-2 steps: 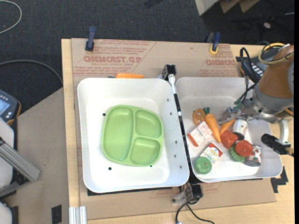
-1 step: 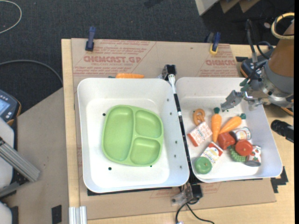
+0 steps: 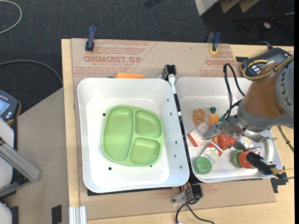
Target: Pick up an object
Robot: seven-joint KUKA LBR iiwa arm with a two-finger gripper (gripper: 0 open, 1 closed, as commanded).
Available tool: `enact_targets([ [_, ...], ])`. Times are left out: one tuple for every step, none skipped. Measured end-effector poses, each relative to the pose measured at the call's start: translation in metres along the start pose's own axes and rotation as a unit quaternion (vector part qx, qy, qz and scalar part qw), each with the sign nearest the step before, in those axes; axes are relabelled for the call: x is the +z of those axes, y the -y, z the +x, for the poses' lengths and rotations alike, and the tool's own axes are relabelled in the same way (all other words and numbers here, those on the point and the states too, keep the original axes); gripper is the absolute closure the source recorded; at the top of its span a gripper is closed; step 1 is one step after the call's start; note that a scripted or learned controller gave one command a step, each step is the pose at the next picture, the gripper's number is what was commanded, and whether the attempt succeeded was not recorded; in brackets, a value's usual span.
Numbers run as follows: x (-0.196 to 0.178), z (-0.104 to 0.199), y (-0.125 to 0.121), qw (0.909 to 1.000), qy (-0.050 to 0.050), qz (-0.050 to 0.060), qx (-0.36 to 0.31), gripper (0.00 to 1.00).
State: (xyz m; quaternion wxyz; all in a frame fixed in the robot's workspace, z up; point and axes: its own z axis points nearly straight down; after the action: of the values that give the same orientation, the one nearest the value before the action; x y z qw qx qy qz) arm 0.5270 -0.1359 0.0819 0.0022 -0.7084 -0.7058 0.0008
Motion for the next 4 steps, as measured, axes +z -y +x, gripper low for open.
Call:
enact_targets([
  [-0.016,-0.001,-0.003,1.0,0.002,-0.006,-0.001,1.0],
  [-0.108,0.057,0.025,1.0,0.0,-0.006,-0.005,1.0],
  [-0.114,0.034,0.049,1.0,0.001,-0.001,0.0,1.0],
  [-0.149,0.087,0.048,1.0,0.001,-0.005,-0.005,1.0],
])
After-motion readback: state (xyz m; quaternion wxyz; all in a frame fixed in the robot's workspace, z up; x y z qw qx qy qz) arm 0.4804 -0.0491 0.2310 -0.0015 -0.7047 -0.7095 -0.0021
